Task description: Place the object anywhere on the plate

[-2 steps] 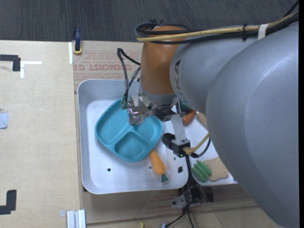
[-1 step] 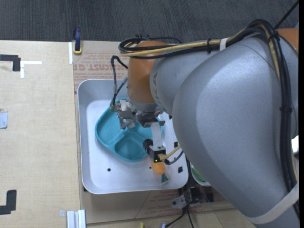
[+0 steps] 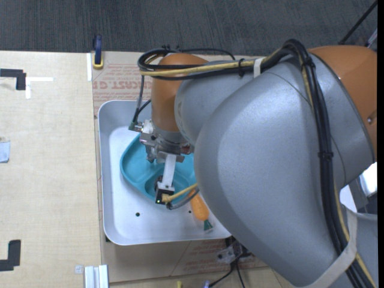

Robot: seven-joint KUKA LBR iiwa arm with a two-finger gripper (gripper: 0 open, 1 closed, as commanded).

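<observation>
Gripper (image 3: 159, 153): is hanging over the blue plate (image 3: 133, 164), wrist pointing down into the white bin (image 3: 120, 224); whether it is apart or together cannot be told from this camera view, and nothing is showing in its grasp.

Task object: an orange carrot-like toy (image 3: 200, 209) with a green tip, lying on the bin floor off the plate, just beside the plate's rim.

Bearing from gripper: the toy is sitting down and to the right of the gripper in the view, on the side the arm is reaching in from, near but apart.

Long axis: is running at a slant, orange end up and nearer the gripper, green end pointing away toward the bin's lower wall.

Occlusion: the grey arm body is covering the toy's right flank, so its full outline is not showing.

Judgement: the plate is lying under the gripper, so the coming move is likely calling for a short shift toward the toy first, with the close set across its slanted axis.
</observation>
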